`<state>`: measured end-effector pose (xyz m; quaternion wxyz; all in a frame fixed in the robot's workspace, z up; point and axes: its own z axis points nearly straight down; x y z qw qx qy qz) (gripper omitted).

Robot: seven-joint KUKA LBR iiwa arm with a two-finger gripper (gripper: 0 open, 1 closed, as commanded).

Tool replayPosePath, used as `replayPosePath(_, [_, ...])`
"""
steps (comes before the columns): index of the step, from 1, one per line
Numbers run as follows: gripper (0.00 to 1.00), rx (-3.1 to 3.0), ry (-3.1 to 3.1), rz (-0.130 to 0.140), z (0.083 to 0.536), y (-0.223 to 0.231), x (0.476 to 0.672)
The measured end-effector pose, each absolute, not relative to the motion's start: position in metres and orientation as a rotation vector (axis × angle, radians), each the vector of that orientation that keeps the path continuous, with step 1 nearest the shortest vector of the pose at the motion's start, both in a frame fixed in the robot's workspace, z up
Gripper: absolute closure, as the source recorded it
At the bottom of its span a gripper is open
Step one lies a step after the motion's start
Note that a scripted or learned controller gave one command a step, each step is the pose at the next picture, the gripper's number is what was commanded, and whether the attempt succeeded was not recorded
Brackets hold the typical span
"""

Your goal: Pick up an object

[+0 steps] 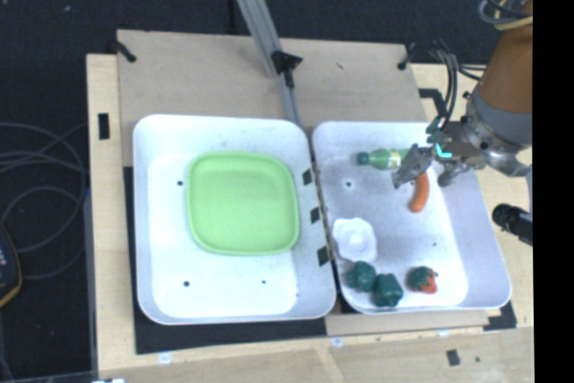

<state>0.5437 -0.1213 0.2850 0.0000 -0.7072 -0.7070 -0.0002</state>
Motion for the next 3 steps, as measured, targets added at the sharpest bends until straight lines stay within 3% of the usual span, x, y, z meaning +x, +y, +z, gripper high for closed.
replayPosePath(1, [0.0,-2.222,-2.221,-0.001,0.285,-0.121,0.544])
replayPosePath(3, [0.0,-2.221,-2.219,0.003,0.195,-0.123,0.547])
